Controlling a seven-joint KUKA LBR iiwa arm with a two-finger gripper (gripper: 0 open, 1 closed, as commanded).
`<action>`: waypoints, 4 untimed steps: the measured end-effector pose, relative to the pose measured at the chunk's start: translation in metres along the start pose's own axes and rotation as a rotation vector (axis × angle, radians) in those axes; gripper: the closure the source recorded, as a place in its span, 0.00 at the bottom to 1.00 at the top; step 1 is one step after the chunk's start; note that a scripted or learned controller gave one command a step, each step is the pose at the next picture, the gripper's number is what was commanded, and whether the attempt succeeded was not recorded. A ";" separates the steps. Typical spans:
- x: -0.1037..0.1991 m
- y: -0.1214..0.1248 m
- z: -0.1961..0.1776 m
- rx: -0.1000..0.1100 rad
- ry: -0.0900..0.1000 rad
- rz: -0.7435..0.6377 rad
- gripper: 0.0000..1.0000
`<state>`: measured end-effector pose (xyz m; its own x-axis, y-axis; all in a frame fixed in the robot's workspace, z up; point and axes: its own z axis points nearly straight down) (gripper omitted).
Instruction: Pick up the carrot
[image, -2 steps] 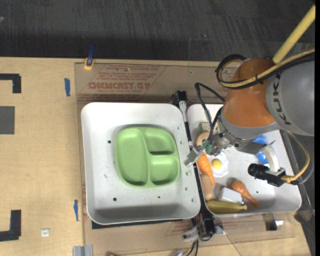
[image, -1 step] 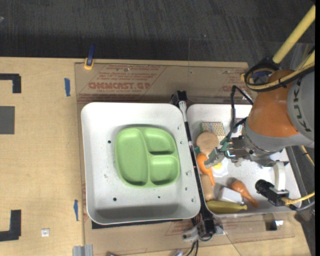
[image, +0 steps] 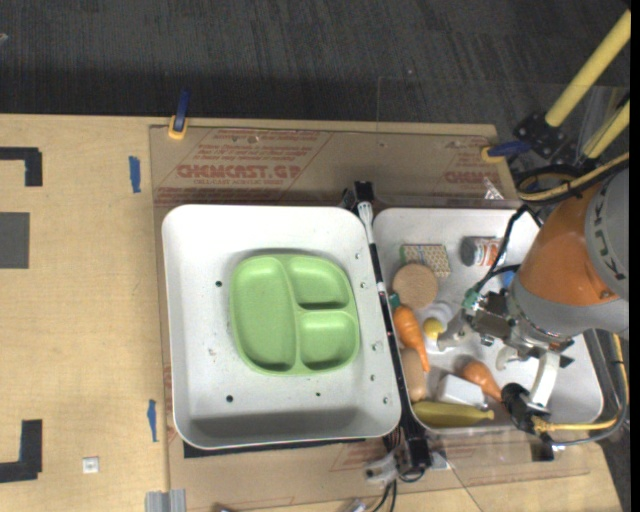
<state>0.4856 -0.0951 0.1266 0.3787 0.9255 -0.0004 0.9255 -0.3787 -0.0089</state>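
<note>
The carrot (image: 408, 329) is orange and tapered, and lies along the left wall of the right bin (image: 590, 385), pointing toward the bin's front. My gripper (image: 508, 342) hangs over the middle of the same bin, to the right of the carrot and apart from it. The grey wrist with its orange band (image: 560, 272) covers the bin's right part. A second, smaller orange piece (image: 480, 377) lies just below the gripper.
The right bin also holds a round tan item (image: 415, 284), a small can (image: 478, 250), a speckled pad (image: 425, 256) and a yellow-green banana (image: 450, 412) at the front. The left bin (image: 195, 300) holds a green divided plate (image: 295, 312). Cables run at the right.
</note>
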 end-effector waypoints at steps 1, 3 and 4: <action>-0.030 0.009 0.037 -0.011 0.005 -0.274 0.00; -0.003 0.000 0.026 -0.033 -0.010 -0.118 1.00; -0.003 0.000 0.027 -0.031 -0.010 -0.117 0.00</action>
<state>0.4842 -0.0980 0.0999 0.2682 0.9633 -0.0107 0.9632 -0.2680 0.0216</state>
